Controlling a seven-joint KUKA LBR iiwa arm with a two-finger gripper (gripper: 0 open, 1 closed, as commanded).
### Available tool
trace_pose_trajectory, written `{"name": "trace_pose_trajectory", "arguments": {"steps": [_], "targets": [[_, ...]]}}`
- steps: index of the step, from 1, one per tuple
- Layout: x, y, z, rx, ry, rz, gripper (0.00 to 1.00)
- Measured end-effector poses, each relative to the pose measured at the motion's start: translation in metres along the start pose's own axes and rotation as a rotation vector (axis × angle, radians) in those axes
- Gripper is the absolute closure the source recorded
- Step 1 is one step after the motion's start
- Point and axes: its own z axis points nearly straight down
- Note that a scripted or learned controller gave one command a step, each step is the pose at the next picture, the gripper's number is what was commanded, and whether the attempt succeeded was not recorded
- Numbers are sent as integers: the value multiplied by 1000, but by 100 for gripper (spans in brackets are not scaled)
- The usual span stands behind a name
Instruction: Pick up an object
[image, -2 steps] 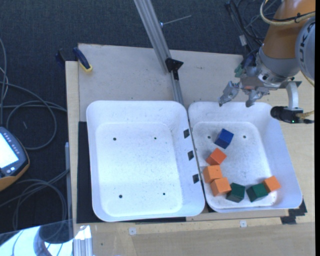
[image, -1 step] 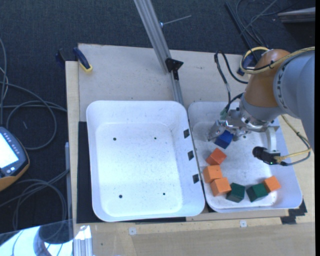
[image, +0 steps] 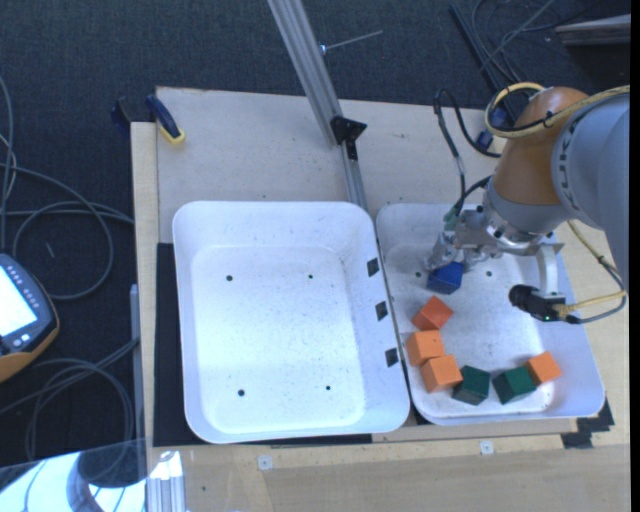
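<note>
My gripper (image: 447, 262) hangs over the upper left part of the right bin (image: 570, 375). A small blue block (image: 446, 277) sits right at its fingertips; whether the fingers grip it I cannot tell. Below lie three orange blocks in a row: one (image: 433, 313), one (image: 426, 346) and one (image: 441, 373). Along the bin's front edge are two dark green blocks (image: 472, 385) (image: 515, 383) and another orange block (image: 544, 367).
The left bin (image: 270, 320) stands beside the right one, sharing a wall with black clips (image: 381, 310). A slanted metal pole (image: 320, 85) crosses the bench behind the bins. A black cable and connector (image: 535, 300) hang by the arm's wrist.
</note>
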Motion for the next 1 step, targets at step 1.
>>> {"name": "trace_pose_trajectory", "arguments": {"steps": [1], "targets": [[81, 28, -94, -8, 2, -9, 100]]}}
